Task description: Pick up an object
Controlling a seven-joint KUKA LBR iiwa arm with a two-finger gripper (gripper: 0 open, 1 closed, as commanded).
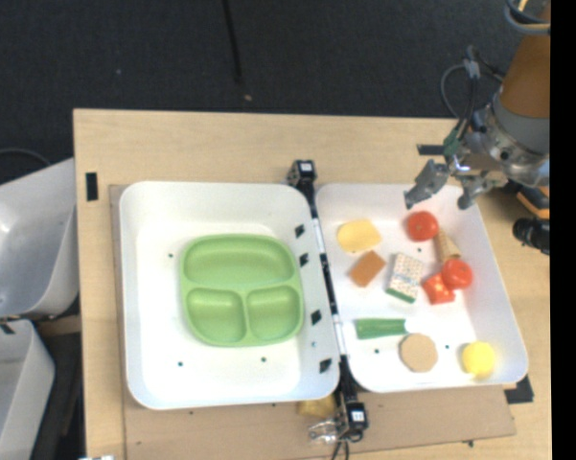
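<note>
Two white bins: left bin (144,286) holds a green tray (241,288); right bin (494,286) holds toy food. Tool (448,188) hovers open, holding nothing, above a red tomato (422,225).

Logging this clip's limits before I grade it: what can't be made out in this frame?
- Tool: in the camera view, small and blurred above the right bin; whether it is open or shut is unclear.
- Small box: print too small to read.
- Item below the bins: partly hidden under the bin rims.
- Arm: cut off at the top.
</note>
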